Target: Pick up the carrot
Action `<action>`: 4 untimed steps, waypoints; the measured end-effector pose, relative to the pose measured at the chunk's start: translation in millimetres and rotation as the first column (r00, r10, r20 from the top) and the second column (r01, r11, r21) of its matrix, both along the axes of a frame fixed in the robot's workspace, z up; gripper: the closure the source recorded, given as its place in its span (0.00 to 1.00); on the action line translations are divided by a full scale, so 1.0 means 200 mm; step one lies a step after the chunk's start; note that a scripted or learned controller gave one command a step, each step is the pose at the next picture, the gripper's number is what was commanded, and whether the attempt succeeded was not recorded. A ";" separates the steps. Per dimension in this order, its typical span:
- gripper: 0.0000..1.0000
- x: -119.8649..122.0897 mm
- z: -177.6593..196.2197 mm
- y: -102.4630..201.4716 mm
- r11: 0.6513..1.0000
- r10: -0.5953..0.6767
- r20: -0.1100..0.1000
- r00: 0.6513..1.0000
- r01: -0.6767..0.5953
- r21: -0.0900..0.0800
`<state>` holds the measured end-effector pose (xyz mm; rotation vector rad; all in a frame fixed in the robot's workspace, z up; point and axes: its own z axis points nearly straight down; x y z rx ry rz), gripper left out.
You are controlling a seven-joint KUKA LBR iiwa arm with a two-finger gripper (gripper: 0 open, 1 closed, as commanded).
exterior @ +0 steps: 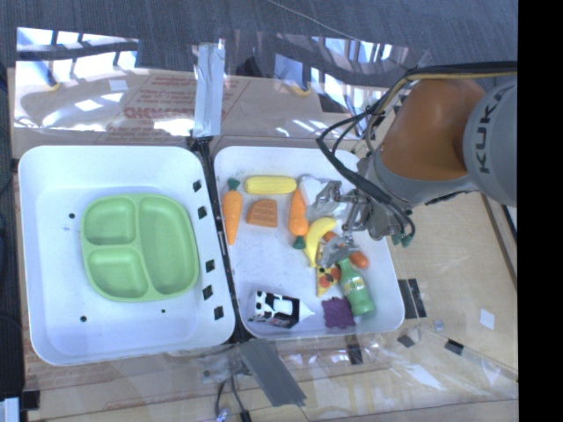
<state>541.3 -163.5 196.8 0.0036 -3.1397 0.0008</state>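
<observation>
Nearest the camera, at the front of the right bin (387,319), lie a black-and-white cow-patterned carton (276,309), a purple bunch of grapes (335,311) and a green bottle (355,289). Just behind them the tool (337,243) hangs low over a banana (317,235) and some small orange bits; whether it is spread or pressed together I cannot tell, and nothing is seen pinched in it. One carrot (231,213) lies lengthwise against the bin's left wall, well apart from the tool; a second carrot (298,212) lies just beside the banana, with a waffle-like brown wedge (261,213) between the two. Farther back sits a corn cob (270,185). The left bin (35,236) holds a green divided plate (141,246). The step looks like the approach: nothing lifted yet. Next the tool would need to shift toward a carrot, likely the nearer one, line up across its width and come down clear of the banana
</observation>
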 end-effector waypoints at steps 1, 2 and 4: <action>0.00 0.06 -0.53 0.02 0.999 -0.046 0.003 0.999 0.046 0.000; 1.00 0.07 -0.48 0.04 0.999 -0.035 0.004 0.999 0.035 0.000; 1.00 0.37 0.01 0.25 0.982 0.188 0.009 0.982 -0.188 -0.001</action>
